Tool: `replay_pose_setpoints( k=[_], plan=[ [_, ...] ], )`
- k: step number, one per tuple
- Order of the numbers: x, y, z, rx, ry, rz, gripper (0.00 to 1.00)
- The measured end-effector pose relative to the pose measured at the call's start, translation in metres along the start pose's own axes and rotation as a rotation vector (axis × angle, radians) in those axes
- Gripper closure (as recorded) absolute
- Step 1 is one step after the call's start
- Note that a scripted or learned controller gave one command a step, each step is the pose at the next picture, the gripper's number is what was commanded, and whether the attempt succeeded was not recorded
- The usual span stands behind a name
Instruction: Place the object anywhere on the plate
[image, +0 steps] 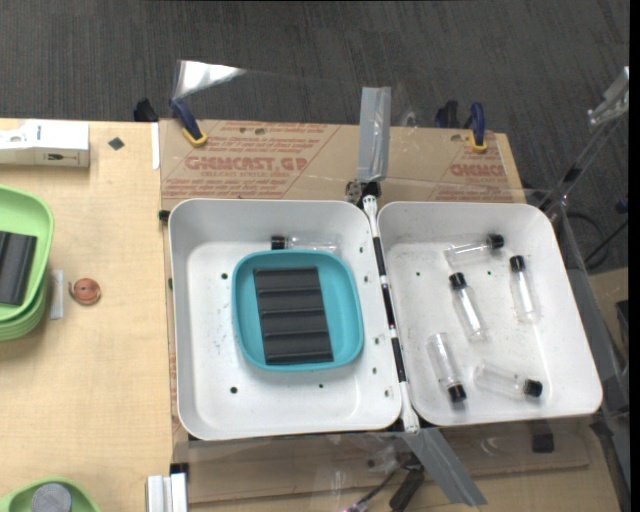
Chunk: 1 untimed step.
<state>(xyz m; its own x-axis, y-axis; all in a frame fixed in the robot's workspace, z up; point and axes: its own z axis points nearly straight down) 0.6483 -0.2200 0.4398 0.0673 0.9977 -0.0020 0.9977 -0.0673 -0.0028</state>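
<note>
You see the teal plate (297, 311) in the left bin (200, 330), one vial (300, 243) at its 12 o'clock. Five vials (466, 305) lie in the right bin (560, 300). The state of the pincer you cannot tell.

A teal, rounded-square plate (297, 311) with a dark ribbed insert lies flat at the centre of the left bin (200, 330). Six clear vials with black caps lie on their sides. One vial (300, 243) rests just beyond the plate's 12 o'clock edge. Five vials (465, 303) lie scattered across the right bin (560, 300).
</note>
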Motion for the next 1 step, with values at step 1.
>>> replay_pose_setpoints(
  k=[1],
  plan=[
    [0.0005,0.0001,0.0002,0.001,0.0,0.0,0.0]
  ],
)
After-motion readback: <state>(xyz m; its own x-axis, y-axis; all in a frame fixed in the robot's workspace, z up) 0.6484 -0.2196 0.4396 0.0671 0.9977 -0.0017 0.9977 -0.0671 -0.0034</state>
